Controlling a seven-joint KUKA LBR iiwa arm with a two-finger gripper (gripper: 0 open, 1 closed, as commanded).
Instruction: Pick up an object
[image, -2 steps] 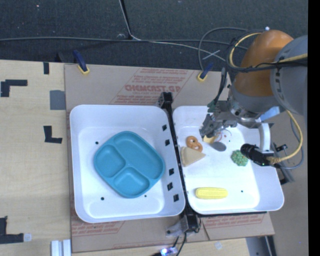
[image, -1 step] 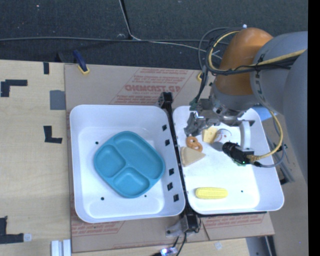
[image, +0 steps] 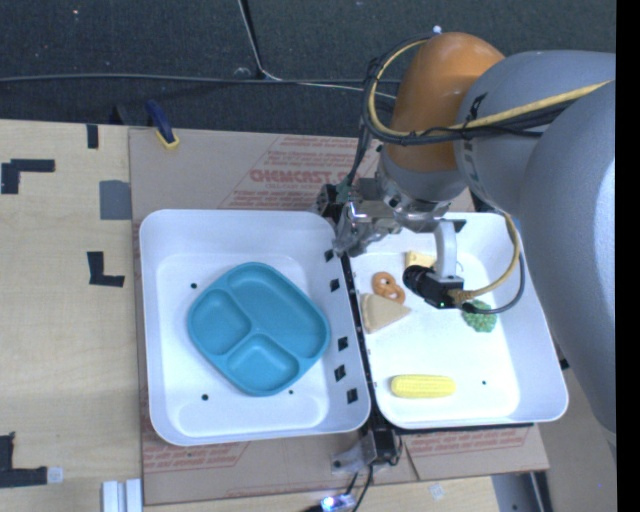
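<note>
My gripper hangs under the orange wrist band at the top left corner of the right bin, over the rim where the two bins meet. Just below it in that bin lie a small brown pretzel and a tan wedge-shaped piece. A yellow corn cob rests near the bin's front. A green leafy item sits further right, and a small yellow block peeks out beside the wrist. I see nothing held by the gripper.
A blue divided plate lies in the left bin. The grey arm covers the right bin's far right side. A black fitting on a yellow cable hangs from the wrist above the food items.
</note>
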